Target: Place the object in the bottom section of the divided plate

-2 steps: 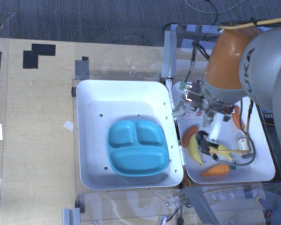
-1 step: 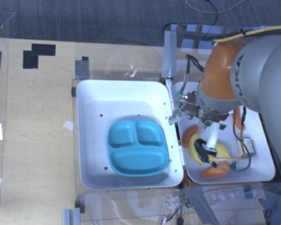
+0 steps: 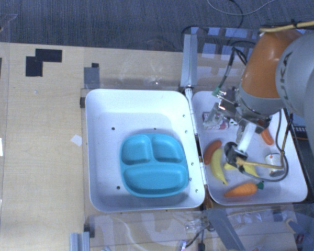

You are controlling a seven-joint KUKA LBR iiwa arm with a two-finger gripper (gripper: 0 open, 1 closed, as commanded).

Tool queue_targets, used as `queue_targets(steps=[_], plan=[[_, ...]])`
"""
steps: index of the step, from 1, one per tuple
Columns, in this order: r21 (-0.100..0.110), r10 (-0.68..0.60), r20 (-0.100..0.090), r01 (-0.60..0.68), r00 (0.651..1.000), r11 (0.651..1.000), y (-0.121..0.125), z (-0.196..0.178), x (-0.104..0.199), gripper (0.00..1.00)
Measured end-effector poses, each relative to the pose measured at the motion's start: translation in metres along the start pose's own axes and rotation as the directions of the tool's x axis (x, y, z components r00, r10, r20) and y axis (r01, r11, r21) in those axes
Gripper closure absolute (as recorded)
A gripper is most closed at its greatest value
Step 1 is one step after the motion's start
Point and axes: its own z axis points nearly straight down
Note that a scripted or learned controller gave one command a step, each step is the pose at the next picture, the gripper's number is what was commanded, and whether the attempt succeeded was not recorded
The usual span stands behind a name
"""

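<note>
A blue divided plate (image 3: 154, 178) lies in the left bin (image 3: 102, 140), with two small sections at its far side and one wide section at its near side; all three hold nothing. My gripper (image 3: 219, 117) hangs over the far left part of the right bin (image 3: 298, 190), above and slightly behind the food pieces. Below it lie a red sausage-shaped piece (image 3: 212, 149), a yellow banana (image 3: 218, 167) and an orange carrot (image 3: 242, 190). Nothing is visibly held.
A small orange piece (image 3: 267, 136) and a white round piece (image 3: 272, 159) lie on the right side of the right bin, partly under the arm. The raised wall (image 3: 198, 150) between the two bins separates the food from the plate.
</note>
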Motion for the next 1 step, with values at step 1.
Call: queue_targets(steps=[1], plan=[[0.000,0.050,0.001,-0.050,0.999,0.999,0.0248,-0.0379,-0.0387,0.00]])
